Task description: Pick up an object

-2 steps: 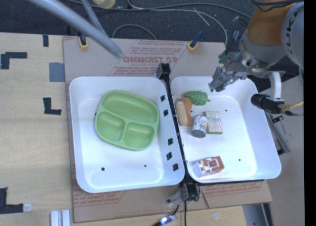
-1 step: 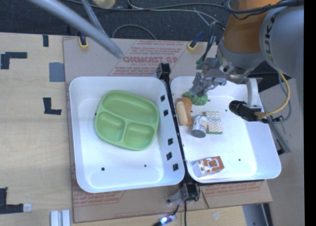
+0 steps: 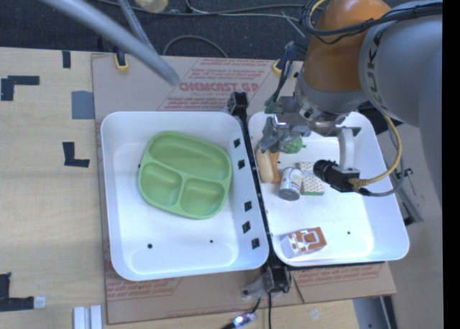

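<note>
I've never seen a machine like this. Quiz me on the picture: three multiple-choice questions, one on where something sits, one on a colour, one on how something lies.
1. Where is the divided plate?
A. left bin
B. right bin
C. on the cardboard outside the bins

2. What colour is that plate?
A. red
B. green
C. blue

3. How does the small can lie?
A. tipped on its side
B. standing on the plate
C. stacked on the packet

Answers:
1 A: the divided plate rests in the left bin.
2 B: it is pale green all over.
3 A: the small can lies tipped on the floor of the right bin, apart from the orange-and-white packet.
</note>
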You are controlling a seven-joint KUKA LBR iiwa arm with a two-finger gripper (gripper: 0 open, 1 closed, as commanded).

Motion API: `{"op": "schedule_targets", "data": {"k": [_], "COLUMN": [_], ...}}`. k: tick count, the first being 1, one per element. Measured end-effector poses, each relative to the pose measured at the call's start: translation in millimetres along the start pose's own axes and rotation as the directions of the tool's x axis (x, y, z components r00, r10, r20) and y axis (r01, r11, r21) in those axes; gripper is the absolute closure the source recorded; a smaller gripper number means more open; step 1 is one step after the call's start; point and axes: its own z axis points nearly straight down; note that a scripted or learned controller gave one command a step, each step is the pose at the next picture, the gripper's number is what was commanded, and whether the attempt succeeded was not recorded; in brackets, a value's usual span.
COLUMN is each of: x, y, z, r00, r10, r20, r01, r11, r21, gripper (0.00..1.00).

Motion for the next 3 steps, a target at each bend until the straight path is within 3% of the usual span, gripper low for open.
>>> {"op": "schedule_targets", "data": {"k": [2,3], "x": [93.3,91.2], "y": [-38.3,-37.5], "z": [23.2,22.9], "r00": [1.000,1.000], "r10": [-0.001,0.002], "r20": [0.001,0.001], "r01": [0.001,-0.002], "r11": [1.000,1.000], "r21": [0.001,0.000], "gripper": [1.00,0.00]}}
